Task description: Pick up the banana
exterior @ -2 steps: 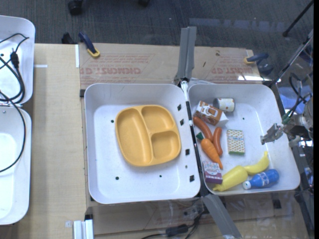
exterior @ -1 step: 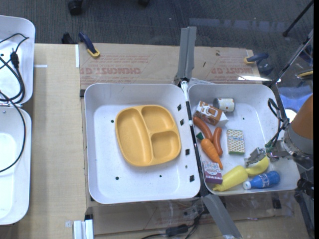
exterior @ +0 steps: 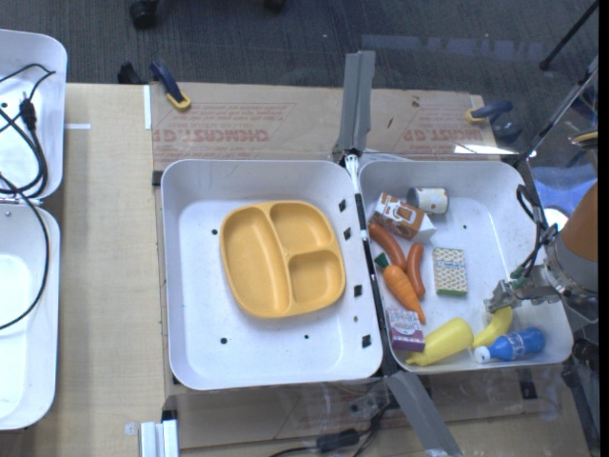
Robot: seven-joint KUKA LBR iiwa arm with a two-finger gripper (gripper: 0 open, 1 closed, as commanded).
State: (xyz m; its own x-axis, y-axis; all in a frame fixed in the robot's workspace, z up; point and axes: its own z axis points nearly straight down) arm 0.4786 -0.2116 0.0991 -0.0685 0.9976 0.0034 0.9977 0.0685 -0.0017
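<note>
The banana [exterior: 494, 328] is a short yellow curved piece near the front right corner of the right bin [exterior: 476, 184]. It lies between a yellow squash-shaped toy [exterior: 442, 341] and a blue bottle [exterior: 515, 345]. The gripper [exterior: 506, 299] reaches in from the right and hovers just above and behind the banana. Its metal tip lies close over the banana's upper end, and nothing is visibly held in it. The grey arm with its orange band runs off the right edge.
The right bin also holds a carrot [exterior: 404, 293], two sausages [exterior: 388, 245], an orange carton [exterior: 400, 215], a can [exterior: 430, 200], a green-white box [exterior: 449, 271] and a small pink box [exterior: 404, 329]. A yellow divided plate [exterior: 283, 255] sits in the left bin [exterior: 190, 303].
</note>
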